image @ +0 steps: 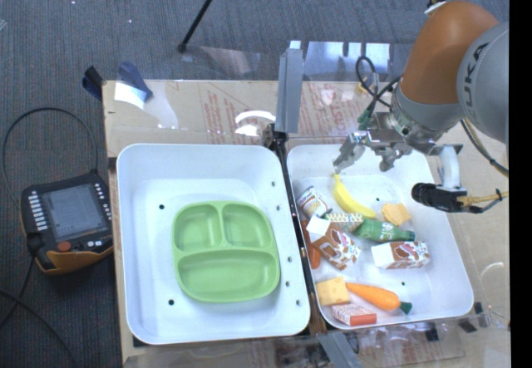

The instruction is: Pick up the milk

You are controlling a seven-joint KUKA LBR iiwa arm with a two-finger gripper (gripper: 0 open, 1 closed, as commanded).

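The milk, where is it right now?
The milk lies in the right bin, toward its right side. It sits just below the green packet and above the carrot, away from the gripper.

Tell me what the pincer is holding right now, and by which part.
Nothing. The pincer hangs open above the right bin, fingers bare, near the banana. The milk lies untouched below.

Green divided plate (225,252) in left bin (133,192); banana (352,199), carrot (373,296), cracker (396,213) in right bin (453,267).
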